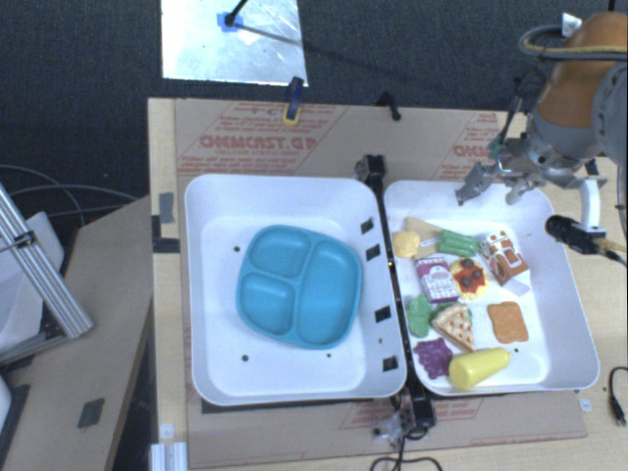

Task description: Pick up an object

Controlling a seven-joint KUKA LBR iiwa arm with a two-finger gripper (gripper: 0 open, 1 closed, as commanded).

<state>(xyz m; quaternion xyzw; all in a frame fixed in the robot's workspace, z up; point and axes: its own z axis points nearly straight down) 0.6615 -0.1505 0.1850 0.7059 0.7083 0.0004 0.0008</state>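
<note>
Nearest the camera, a yellow plastic lemon-shaped toy [478, 366] lies at the near edge of the right white bin [574, 337], beside a purple grape cluster [433, 355] and a pizza-slice toy [454, 324]. The tool [497, 182] hangs open and empty above the bin's far rim, well apart from the toys. A good pick would likely descend on an isolated piece, such as the orange toast-like slab [507, 322], since the central toys crowd together. The left white bin [221, 214] holds a blue divided plastic plate [298, 285]; the surface [118, 263] lies beyond.
</note>
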